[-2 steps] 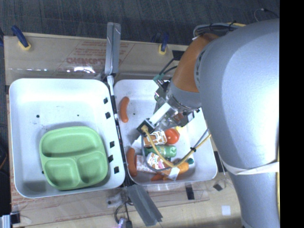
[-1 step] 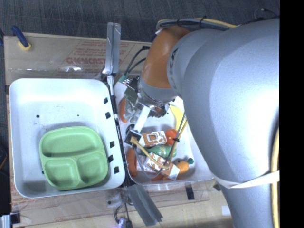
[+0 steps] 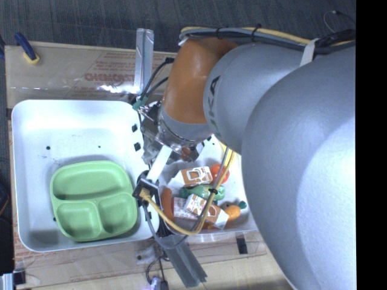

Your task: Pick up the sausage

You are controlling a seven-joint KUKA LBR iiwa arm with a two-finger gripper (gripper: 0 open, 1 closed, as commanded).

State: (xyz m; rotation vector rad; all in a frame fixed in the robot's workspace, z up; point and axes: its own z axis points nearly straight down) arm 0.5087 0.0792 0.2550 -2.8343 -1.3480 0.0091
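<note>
Camera view: gripper (image 3: 184,151) hung over the right bin (image 3: 239,189), near its left wall; open vs. closed couldn't be told. Sausage (image 3: 165,199) lay w/ other items in that bin's front-left part, just beside a small carton (image 3: 192,205). Green tray (image 3: 94,198) sat in the left bin (image 3: 36,119).

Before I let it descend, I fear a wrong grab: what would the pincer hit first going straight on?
Probably the small carton just below the pincer in the right bin; the sausage lies off to its side. Depth is unclear.
</note>
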